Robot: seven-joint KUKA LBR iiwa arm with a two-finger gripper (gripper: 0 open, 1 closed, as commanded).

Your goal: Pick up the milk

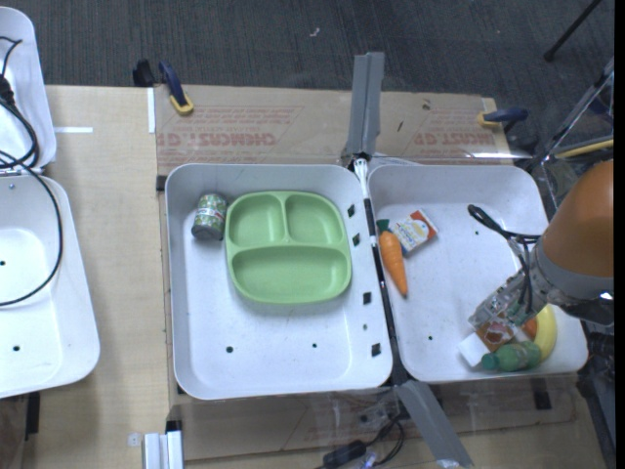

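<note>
End effector (500,313) low over lying milk (414,232).

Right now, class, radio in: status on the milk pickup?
Hand low over corner pile. Likely milk: white carton beside carrot, apart from hand. Banana crowds pile.

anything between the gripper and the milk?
Nothing visible. The gripper is down at the clutter in the right bin; the milk lies apart, up-left, carrot beside it.
</note>
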